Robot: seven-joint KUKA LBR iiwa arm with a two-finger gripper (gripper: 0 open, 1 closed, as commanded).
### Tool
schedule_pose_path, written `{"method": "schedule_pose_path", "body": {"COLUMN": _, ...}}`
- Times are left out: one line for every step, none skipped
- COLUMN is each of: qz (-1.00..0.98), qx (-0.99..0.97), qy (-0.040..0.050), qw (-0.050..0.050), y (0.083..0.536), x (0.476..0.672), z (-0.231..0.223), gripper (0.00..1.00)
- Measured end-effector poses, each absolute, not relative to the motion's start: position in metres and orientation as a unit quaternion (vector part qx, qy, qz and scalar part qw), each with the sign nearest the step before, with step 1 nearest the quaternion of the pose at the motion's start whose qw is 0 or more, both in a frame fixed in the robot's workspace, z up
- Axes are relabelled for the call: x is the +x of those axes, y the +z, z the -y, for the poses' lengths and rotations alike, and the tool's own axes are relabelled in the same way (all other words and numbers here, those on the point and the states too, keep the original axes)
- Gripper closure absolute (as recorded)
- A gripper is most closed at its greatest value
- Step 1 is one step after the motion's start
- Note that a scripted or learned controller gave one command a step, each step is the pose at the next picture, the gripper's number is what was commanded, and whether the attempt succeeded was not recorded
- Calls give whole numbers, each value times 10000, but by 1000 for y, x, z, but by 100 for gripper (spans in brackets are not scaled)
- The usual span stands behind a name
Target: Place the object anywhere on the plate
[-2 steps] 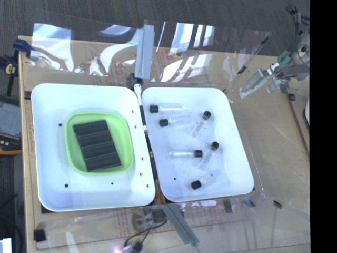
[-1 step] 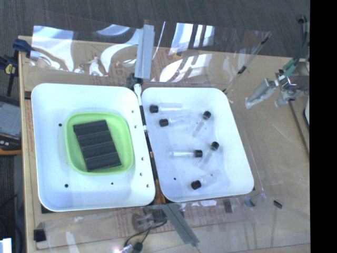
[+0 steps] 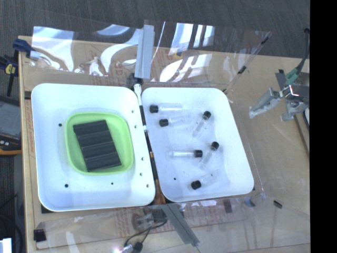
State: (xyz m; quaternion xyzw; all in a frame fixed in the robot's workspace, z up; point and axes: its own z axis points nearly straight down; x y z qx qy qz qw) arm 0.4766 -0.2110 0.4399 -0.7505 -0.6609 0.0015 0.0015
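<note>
A square green plate sits in the left white bin. A dark grey ribbed block lies on the plate, covering most of its middle. Several clear vials with black caps lie scattered in the right white bin: one near the back left, one in the middle, one near the front. My gripper is a grey metal piece over the bare bench to the right of the right bin, away from the vials and far from the plate. Nothing shows between its fingers.
A clear plastic wall stands behind and to the right of the bins. A grey metal bar rises at the back between the bins. Clamps and cables lie along the bench's front edge.
</note>
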Motion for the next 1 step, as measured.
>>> {"method": "schedule_pose_path", "body": {"qz": 6108, "qx": -7918, "qy": 13, "qw": 0, "y": 442, "x": 477, "z": 204, "gripper": 0}}
